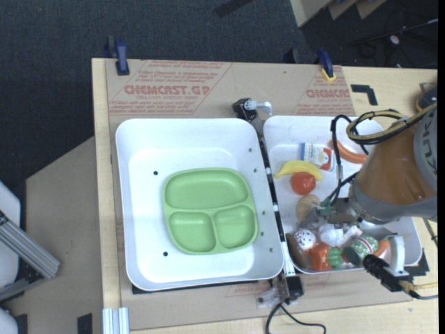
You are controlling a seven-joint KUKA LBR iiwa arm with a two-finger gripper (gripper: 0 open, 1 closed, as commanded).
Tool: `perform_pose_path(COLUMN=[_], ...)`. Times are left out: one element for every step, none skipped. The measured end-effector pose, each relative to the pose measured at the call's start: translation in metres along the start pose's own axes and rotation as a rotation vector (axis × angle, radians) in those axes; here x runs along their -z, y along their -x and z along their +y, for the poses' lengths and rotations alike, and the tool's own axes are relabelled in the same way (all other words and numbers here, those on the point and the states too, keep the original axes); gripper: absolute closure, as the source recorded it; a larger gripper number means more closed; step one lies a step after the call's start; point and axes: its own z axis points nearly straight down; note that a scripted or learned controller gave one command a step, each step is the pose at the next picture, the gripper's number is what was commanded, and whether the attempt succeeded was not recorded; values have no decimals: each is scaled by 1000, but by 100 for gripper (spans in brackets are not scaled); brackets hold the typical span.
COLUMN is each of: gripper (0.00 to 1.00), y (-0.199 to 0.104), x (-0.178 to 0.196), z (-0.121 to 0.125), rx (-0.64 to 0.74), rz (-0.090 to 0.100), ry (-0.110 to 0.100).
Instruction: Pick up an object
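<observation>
Observed: the arm (pixel 400 169) reaches into the right-hand bin (pixel 278 134), its wrist low over the clutter at that bin's near end. The gripper (pixel 338 223) sits down among the toys there, just beyond a white dotted ball (pixel 303 240) and a red piece (pixel 319 256), with a green piece (pixel 336 259) close by on the arm's side.

Step in hand, as judged: the descent or closing phase of a pick, with no object yet lifted clear of the bin. Candidate objects lie all around the gripper. Further into the right-hand bin from it lie a brownish rounded item (pixel 306 206), a red tomato-like toy (pixel 302 182), a yellow banana (pixel 297 168) and a small carton (pixel 316 154), all apart from the gripper.

Claw state: cannot be determined. The wrist body and cabling cover the tip, and nothing can be confirmed as held between its parts. Contact with the nearest toys is likely but not verifiable.

Next move, as judged: secure a single item, then rise straight up out of the crowded end without dragging neighbours along. Risk: the toys are packed tightly, so a grasp may catch two or slip off.

The left-hand bin (pixel 139 186), beside the right-hand bin, holds a green divided tray (pixel 208 209).
</observation>
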Motion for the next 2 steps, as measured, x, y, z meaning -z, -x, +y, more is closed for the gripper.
perform_pose_path(gripper=[0, 0], y=[-20, -1], x=[1, 1], z=[50, 91], rx=[8, 6], rz=[-3, -4], ry=[11, 10])
